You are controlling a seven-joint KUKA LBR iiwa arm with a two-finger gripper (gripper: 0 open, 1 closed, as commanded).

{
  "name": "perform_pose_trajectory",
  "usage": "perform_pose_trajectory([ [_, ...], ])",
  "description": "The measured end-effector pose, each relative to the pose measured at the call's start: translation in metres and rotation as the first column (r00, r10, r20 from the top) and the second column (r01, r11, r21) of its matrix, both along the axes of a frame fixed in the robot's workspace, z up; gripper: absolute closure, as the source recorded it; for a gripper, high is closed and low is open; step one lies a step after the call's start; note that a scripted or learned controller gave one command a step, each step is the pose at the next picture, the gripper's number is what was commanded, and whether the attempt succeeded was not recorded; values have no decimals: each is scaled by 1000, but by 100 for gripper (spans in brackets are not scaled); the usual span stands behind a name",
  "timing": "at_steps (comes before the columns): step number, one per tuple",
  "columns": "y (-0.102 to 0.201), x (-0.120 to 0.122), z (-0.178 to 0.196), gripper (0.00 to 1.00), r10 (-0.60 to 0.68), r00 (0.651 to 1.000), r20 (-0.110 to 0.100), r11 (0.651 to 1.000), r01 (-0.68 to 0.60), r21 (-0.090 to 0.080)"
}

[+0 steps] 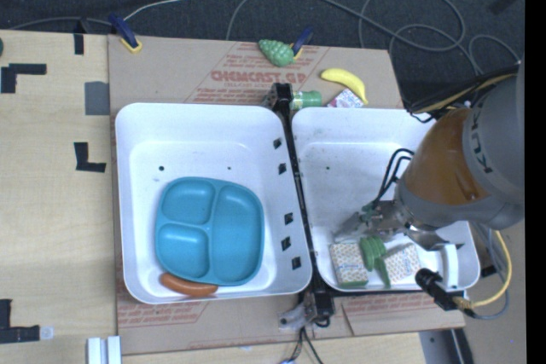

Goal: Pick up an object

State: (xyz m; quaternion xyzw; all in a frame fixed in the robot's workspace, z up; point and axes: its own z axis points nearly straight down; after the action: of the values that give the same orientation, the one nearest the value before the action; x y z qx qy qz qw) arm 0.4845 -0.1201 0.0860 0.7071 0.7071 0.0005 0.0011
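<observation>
Nearest me, my gripper (373, 228) hangs low in the right bin (341, 141); its state I cannot tell. Beneath it, a green object (375, 257) lies beside two speckled packets (348, 262), long axis running toward the bin's front-right.

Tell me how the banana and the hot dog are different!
The banana is yellow; the hot dog is orange-red. The banana lies on the cardboard behind the bins, while the hot dog lies inside the left bin, against the front edge of the blue plate. The banana curves more; the hot dog is nearly straight. Both are small, long toy foods.
</observation>
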Motion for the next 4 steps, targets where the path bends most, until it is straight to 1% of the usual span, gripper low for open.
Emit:
perform_pose_trajectory([
  [1,-1,1,10,100,-1,1000,3,1000,1,-3],
  [2,-88,-1,110,100,-1,1000,-2,1000,1,-1],
  [3,-88,-1,110,0,0,1000,-3,1000,0,0],
  [4,-96,0,1,0,1,1000,0,1000,-1,0],
])
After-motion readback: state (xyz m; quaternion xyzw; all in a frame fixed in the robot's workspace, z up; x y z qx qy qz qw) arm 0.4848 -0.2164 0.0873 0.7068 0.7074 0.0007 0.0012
